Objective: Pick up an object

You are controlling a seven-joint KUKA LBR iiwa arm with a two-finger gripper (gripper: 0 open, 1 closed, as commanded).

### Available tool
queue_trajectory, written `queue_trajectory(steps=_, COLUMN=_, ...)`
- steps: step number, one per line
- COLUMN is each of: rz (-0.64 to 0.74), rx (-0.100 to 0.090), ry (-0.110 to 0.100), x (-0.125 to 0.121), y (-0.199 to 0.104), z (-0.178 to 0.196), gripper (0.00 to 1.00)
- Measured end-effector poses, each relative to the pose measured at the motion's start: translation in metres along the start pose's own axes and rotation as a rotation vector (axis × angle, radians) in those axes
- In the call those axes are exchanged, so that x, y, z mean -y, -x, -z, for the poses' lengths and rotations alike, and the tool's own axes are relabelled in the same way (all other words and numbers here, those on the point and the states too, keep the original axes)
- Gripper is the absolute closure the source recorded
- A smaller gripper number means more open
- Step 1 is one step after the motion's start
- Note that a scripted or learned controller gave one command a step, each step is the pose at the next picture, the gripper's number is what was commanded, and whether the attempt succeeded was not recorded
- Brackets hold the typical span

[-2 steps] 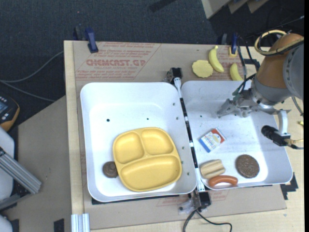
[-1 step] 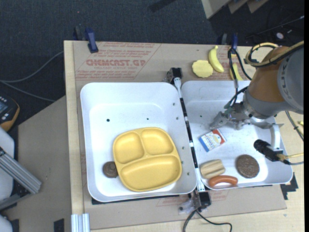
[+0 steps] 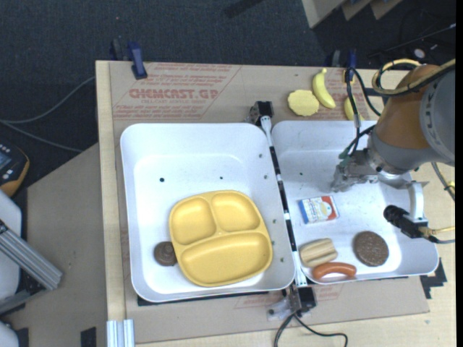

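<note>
My gripper (image 3: 346, 175) hangs over the upper middle of the right bin (image 3: 311, 134), under the grey arm with its orange band. Nothing shows in it. A small blue, white and red carton (image 3: 318, 210) lies on the bin floor just below and left of the gripper, apart from it. Along the bin's front edge sit a tan bun (image 3: 318, 251), a red hot dog (image 3: 334, 271) and a round brown patty (image 3: 371, 249).
The left bin (image 3: 188, 150) holds a yellow divided plate (image 3: 219, 236) with a small brown disc (image 3: 165, 253) beside its lower left. On the bench behind the right bin lie a banana (image 3: 324, 89) and a yellow lump (image 3: 304, 103). Cables run at the right.
</note>
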State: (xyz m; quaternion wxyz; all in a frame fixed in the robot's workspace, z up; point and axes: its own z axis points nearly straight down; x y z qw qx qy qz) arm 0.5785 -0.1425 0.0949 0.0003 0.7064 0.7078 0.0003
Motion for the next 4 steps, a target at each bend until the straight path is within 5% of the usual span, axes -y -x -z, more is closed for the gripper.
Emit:
queue_trajectory(steps=1, rz=0.000, rx=0.000, ry=-0.001, x=0.000, y=0.000, z=-0.001, gripper=0.00)
queue_trajectory(steps=2, rz=0.000, rx=-0.003, ry=-0.006, x=0.029, y=-0.048, z=-0.011, gripper=0.00)
queue_trajectory(steps=3, rz=-0.002, rx=0.000, ry=-0.001, x=0.027, y=-0.046, z=0.000, gripper=1.00)
queue_trajectory(steps=4, rz=0.007, rx=-0.002, ry=0.010, x=0.030, y=-0.111, z=0.096, gripper=1.00)
